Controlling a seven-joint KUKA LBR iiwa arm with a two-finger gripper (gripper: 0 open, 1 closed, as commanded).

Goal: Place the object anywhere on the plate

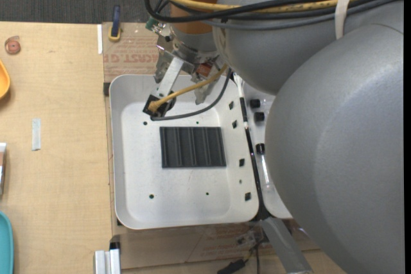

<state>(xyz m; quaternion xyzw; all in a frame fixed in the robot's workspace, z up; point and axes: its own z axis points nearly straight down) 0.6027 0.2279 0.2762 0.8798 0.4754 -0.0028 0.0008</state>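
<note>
A dark grey ribbed plate (192,146) lies flat in the middle of the left white bin (128,157). My gripper (194,85) hangs over the far end of that bin, just beyond the plate's far edge, below the orange wrist band. The wrist and cables cover its tips. A small reddish patch (204,67) shows at the gripper body; I cannot tell what it is.
The grey arm covers most of the right bin (266,138). Left of the bins, the wooden bench (58,170) holds a small clear strip (36,135), a pink disc (11,45), an orange item (2,83) and a teal item (4,244). A blue clamp (115,21) sits beyond the bin.
</note>
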